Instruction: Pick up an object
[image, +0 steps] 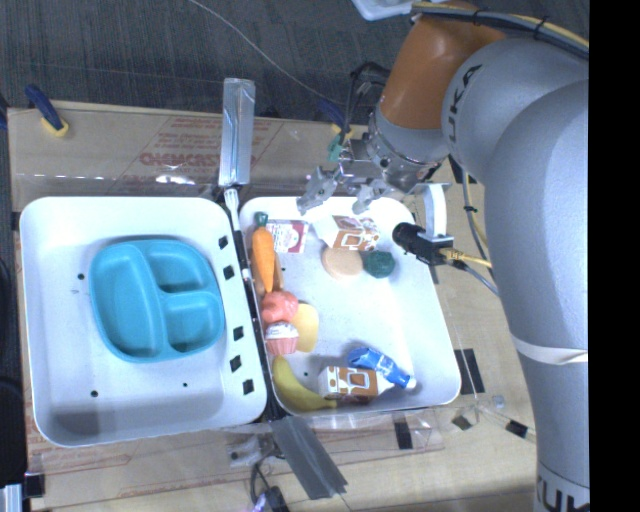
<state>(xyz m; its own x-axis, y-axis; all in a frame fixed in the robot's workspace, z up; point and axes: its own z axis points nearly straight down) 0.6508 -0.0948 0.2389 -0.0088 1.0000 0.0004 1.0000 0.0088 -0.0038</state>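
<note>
From where I stand, the grey arm (520, 200) with its orange band (425, 70) comes in from the right and bends over the far edge of the right bin (430, 320). Its claw (340, 195) hangs above the back rim of that bin, with the two fingers spread apart and nothing between them, so it is released and grasps no object.

The things to pick are all in the right bin. Just below the claw lies a small carton with brown print (355, 235), touching a pale round piece (343, 263), and a dark green round thing (379, 263) is just beside them. To their left is a small pink and white packet (286, 236). An orange carrot (263, 262) lies along the left wall. Below it are a pink toy cupcake (279, 322) and a pale yellow piece (306, 322), touching each other. Near the front wall lies a yellow banana (298, 392), a brown and white carton (350, 382) and a blue packet (380, 366), close together.

The left bin (60, 400) holds a blue divided tray (155, 297). Both bins sit side by side on the bench (180, 140).
</note>
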